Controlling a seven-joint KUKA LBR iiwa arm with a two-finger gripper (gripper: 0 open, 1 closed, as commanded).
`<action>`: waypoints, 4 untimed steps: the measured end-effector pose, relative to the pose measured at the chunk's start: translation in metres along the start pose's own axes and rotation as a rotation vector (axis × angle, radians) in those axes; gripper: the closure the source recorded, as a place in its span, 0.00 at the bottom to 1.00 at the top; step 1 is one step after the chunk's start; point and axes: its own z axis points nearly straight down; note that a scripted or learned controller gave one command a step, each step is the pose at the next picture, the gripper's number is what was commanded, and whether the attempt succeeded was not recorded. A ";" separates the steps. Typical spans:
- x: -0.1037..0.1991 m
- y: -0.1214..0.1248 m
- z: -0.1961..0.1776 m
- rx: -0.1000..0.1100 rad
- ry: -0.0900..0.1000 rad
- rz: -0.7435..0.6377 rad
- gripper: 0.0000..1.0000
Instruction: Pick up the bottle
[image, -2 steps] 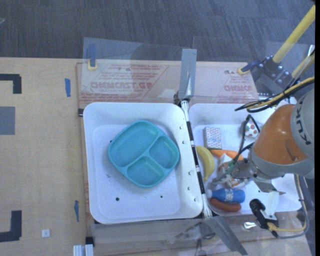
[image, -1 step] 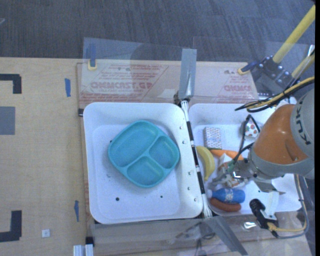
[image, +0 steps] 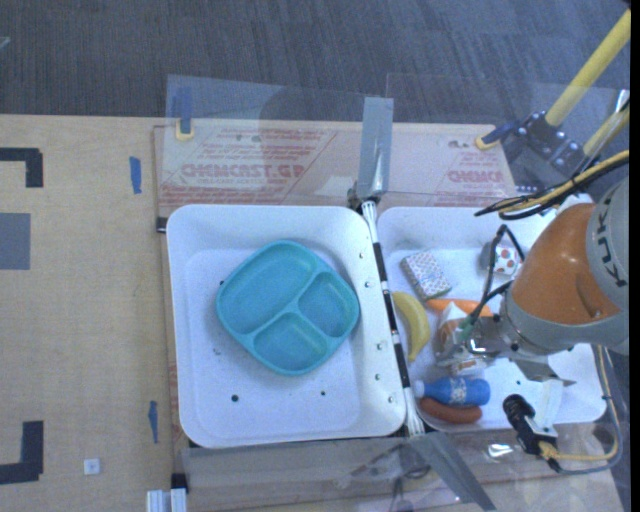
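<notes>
Bench (image: 80, 300): light wood surface, with black corner marks and strips of blue tape at its left side.

Bins: two counted, shallow and white, side by side and touching along a central seam.

Left bin (image: 200, 240): one item, a turquoise plate (image: 288, 307) with three compartments, lying flat near the bin's centre and turned at an angle to the bin walls.

Right bin (image: 450, 235): contents cluster in its left half. Counted from the seam outward:
- One banana (image: 412, 322), yellow, lying along the seam wall.
- One small patterned block (image: 427, 272), speckled white and red, in the upper part, just beside the banana's top end.
- One orange carrot-like piece (image: 462, 306), partly covered by the arm's wrist.
- One bottle (image: 458, 390), blue with a white cap, lying on its side near the bin's front wall, cap end toward the seam.
- One sausage (image: 451, 411), red-brown, lying just in front of the bottle and touching it.
- One small white item with a red mark (image: 505, 260) near the arm's upper edge; identity cannot be told.

Hand (image: 462, 345): one, reaching in from the right beneath the orange band, positioned just above the bottle and beside the banana. Whether it is open or closed cannot be told; nothing is seen gripped.
</notes>
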 end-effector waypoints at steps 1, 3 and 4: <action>0.012 0.000 -0.205 0.006 0.000 -0.404 1.00; 0.029 0.040 -0.086 0.008 0.002 -0.471 0.00; -0.006 0.047 -0.013 -0.002 0.001 -0.442 0.00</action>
